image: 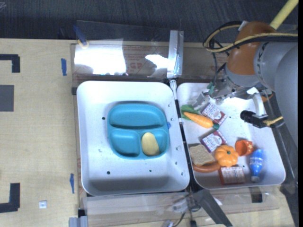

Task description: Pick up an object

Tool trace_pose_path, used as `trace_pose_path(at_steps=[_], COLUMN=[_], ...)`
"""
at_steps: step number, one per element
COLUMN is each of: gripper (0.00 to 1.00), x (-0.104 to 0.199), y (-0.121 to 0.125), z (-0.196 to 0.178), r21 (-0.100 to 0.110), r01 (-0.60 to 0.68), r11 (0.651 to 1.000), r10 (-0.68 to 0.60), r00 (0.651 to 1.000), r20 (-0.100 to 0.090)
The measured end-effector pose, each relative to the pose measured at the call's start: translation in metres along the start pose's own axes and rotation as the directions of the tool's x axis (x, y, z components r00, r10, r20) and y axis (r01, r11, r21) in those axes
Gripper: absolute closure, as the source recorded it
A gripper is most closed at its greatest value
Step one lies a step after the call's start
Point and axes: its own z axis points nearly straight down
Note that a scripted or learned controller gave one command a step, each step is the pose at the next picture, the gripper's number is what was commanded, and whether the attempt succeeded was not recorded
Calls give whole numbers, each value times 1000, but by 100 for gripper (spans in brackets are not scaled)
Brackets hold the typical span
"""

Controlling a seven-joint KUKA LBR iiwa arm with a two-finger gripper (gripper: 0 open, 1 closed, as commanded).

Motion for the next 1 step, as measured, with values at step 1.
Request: trace_pose_path(at_steps=[1], gripper=[0], x=[-1], y=[-43], z=[-1], r21=[-6], r01=[85], r11=[996], r10=[-85], r00=[996], r20=[1])
